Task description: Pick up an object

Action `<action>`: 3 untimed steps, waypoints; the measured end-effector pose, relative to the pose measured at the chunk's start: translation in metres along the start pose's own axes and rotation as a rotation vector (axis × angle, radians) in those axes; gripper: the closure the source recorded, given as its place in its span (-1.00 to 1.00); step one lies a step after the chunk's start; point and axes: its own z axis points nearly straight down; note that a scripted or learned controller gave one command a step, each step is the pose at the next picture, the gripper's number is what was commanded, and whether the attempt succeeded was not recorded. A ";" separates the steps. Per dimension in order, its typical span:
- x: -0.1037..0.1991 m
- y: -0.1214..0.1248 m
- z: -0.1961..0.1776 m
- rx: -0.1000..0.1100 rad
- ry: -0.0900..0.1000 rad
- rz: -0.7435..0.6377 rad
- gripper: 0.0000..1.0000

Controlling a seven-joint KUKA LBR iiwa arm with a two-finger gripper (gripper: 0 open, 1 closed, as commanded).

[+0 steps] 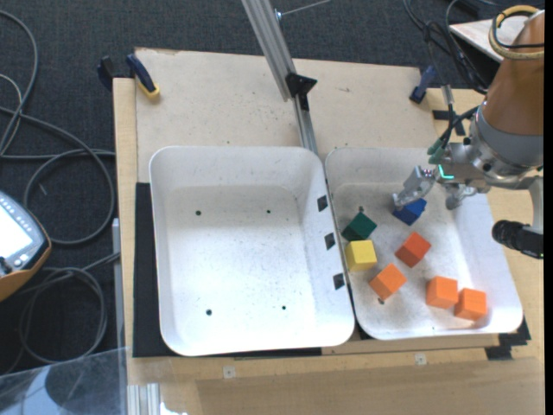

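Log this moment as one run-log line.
gripper: over right bin, at blue block | grasp: unclear | green block, yellow block: loose | left bin

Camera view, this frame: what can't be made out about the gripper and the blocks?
- Gripper: whether it actually grips the blue block beneath it; the metal parts overlap the block's top.
- Arm: cut off by the view's right edge.
- Orange block near the right bin's corner: touching its neighbouring orange block or merely beside it, too small to tell.
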 end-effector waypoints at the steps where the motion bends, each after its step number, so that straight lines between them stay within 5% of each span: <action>1: 0.000 0.001 -0.001 -0.004 -0.001 0.001 -1.00; 3: 0.008 -0.009 0.120 0.004 0.001 0.001 -1.00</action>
